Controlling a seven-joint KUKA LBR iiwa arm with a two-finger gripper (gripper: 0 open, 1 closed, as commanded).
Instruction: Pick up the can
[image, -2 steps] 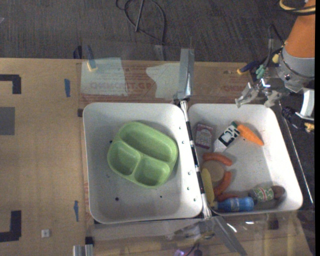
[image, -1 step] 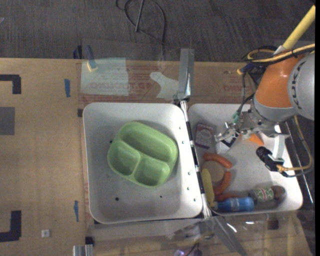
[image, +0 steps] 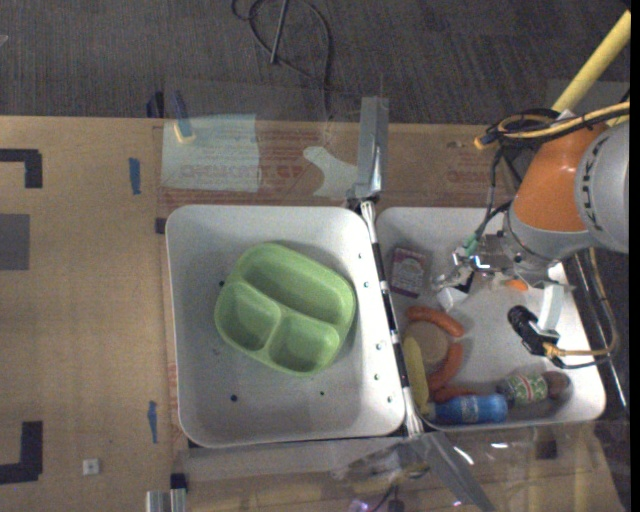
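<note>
Claw (image: 478, 262) hovers low over upper part of right shallow white bin (image: 585, 385); cannot tell how it is set, too small and cluttered.
Small dark maroon can (image: 407, 270) lies in same bin, near divider wall, just left of claw, apart from it.
Step, by my judgement: approach, nothing grasped yet.
Next move calls for short shift left, then descent over can.
Nearby: orange sausage-shaped ring (image: 445, 345), yellow banana-like piece (image: 415, 372), blue bottle (image: 470, 408).
Left white bin (image: 190, 300) carries green divided plastic tray (image: 285, 308).

Green tray (image: 286, 308) in left bin (image: 190, 250); arm (image: 575, 195) over right bin (image: 590, 395).
</note>
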